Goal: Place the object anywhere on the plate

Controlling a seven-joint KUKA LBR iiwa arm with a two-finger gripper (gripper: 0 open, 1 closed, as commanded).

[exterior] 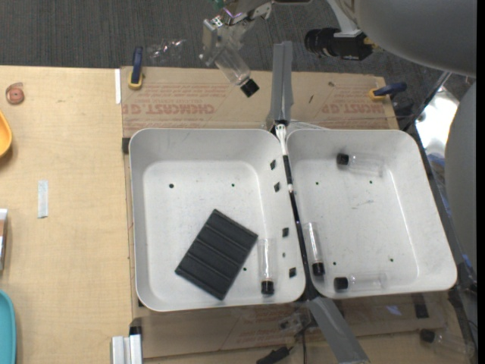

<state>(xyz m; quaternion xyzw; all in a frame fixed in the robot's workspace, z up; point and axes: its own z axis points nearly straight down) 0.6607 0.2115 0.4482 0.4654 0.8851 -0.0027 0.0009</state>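
Observation:
My gripper (220, 30) hangs high over the far edge of the bench, behind the left bin (144, 203). It is shut on a clear plastic tube (233, 67) with a black cap at its lower end. The tube slants down to the right from between the fingers, well above the cardboard. The plate (217, 253), a flat black ribbed rectangle, lies tilted in the near part of the left bin, far below and in front of the gripper.
Another clear capped tube (266, 264) lies just right of the plate in the left bin. The right bin (424, 203) holds three more tubes (356, 161) (313, 249) (360, 283). A grey divider bar (282, 82) stands between the bins at the back.

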